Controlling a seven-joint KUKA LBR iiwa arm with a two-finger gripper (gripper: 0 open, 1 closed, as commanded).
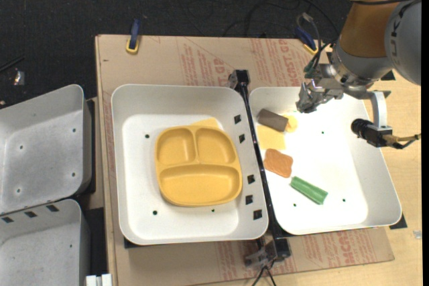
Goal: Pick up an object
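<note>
Brown block (272, 119) partly over yellow piece (271, 138)

Grey arm with an orange band reaches from the right over two shallow white bins on a cardboard-topped desk (174, 50).

The left white bin (127, 211) holds a yellow plastic tray with three compartments (198, 166), lying flat near the middle. The right white bin (362, 204) holds a brown block-shaped piece (272, 119) near the divider, resting against a flat pale-yellow piece (271, 138); just below lies an orange rounded slab (278, 162), and near it a green bar (308, 189), tilted. The claw (310, 101) hangs over the bin's upper area, just right of the brown piece, apart from it. A blue clamp (133, 36) grips the desk's far edge.
</note>
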